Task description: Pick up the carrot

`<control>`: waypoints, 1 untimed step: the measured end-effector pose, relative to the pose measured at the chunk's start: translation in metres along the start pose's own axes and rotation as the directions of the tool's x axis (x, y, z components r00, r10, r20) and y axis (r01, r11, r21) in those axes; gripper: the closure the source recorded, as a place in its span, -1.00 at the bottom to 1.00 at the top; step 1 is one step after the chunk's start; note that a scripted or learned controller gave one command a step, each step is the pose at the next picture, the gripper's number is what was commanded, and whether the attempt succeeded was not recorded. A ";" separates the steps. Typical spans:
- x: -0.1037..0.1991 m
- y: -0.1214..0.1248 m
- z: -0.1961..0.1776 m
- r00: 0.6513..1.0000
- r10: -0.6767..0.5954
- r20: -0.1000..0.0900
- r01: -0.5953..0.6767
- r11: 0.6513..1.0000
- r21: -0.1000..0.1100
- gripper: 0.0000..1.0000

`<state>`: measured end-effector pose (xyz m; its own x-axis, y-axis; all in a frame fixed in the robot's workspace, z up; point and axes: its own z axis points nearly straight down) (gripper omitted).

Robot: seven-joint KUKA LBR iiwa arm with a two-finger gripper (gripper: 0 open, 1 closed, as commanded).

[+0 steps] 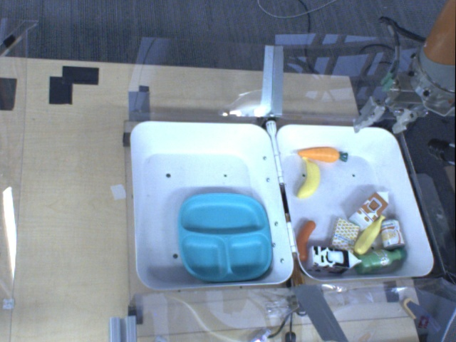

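A smooth orange carrot (318,154) with a green stub is seen lying on its side near the far wall of the right-hand white bin (406,164), just above a curved yellow banana (309,179). The gripper (385,118) is held above that bin's far right corner, its fingers spread apart with nothing between them, well apart from the carrot. Printed cartons, a second yellow piece, a green item and a red-orange sausage shape (305,239) are heaped along the near side. A glossy blue sectioned tray (224,236) is set in the left bin (157,148).
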<state>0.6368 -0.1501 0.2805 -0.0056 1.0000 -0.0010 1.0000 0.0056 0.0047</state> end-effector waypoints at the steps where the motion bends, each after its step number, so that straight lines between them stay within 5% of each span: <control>1: 0.033 0.022 0.137 1.000 -0.016 -0.001 0.016 1.000 0.002 -1.00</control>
<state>0.6591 -0.1170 0.1436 -0.0220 0.9998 -0.0003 0.9998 0.0220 0.0023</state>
